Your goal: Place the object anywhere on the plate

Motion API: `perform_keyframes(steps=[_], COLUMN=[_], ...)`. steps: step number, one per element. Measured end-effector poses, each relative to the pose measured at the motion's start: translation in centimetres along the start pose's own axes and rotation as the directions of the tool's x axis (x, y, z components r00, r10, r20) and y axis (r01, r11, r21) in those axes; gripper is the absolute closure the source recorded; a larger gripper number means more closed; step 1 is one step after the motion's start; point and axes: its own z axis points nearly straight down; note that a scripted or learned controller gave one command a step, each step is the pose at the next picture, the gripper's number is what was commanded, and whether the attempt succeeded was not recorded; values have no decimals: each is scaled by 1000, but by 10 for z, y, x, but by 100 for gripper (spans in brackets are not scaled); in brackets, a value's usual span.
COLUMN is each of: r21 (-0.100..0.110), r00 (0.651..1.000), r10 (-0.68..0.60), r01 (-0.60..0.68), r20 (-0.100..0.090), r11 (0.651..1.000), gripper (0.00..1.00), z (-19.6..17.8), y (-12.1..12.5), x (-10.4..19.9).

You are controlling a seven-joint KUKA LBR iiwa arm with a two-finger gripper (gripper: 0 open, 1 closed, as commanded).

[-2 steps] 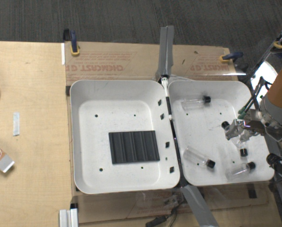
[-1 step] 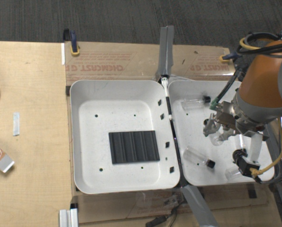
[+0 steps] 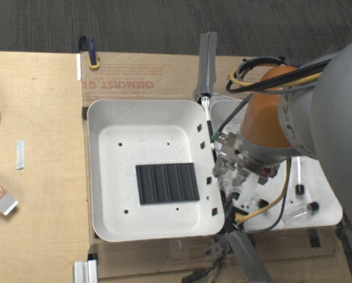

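Your claw (image 3: 237, 184) hangs low over the right bin (image 3: 326, 208), beside the wall shared with the left bin (image 3: 105, 158); you cannot tell its state. A dark ribbed plate (image 3: 167, 183) lies in the left bin. Small clear objects (image 3: 299, 211) lie in the right bin.

Dark ribbed rectangular plate (image 3: 167, 183) — lying flat, near the left bin's (image 3: 105, 158) middle.
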Motion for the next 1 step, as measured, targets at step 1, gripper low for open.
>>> perform_keyframes(steps=[1], r21=[-3], r00=[983], r10=[182], r01=[-182], r20=[0], r11=[983], gripper=[100], z=[-74], y=[-48], x=[76])
